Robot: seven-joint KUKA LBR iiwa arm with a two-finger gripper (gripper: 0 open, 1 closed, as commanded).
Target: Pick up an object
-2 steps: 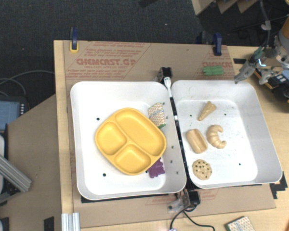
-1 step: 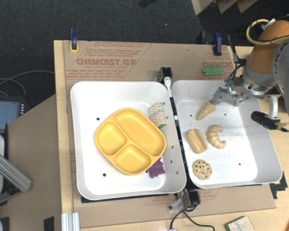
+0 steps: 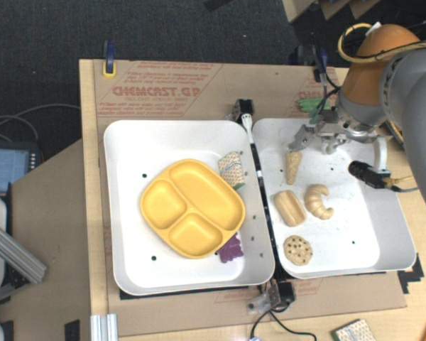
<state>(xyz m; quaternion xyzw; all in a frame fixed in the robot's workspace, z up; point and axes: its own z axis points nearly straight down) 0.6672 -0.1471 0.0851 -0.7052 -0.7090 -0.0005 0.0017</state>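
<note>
My gripper (image 3: 316,143) hangs over the far end of the right bin (image 3: 362,247). It looks open, with nothing between its fingers. Just below its left finger (image 3: 297,143) lies a tan cone-shaped piece (image 3: 292,166). Nearer in the same bin lie a bread roll (image 3: 290,208), a croissant (image 3: 318,199) and a round cookie (image 3: 297,249). A yellow divided plate (image 3: 192,208) rests in the left bin (image 3: 121,190), with a patterned piece (image 3: 231,167) at its far right edge and a purple piece (image 3: 230,249) at its near right edge.
The grey arm with its orange band (image 3: 373,62) comes in at the upper right. A black connector (image 3: 368,174) on it hangs over the right bin's right side. The ridge between the bins (image 3: 259,190) runs close to the cone and the roll.
</note>
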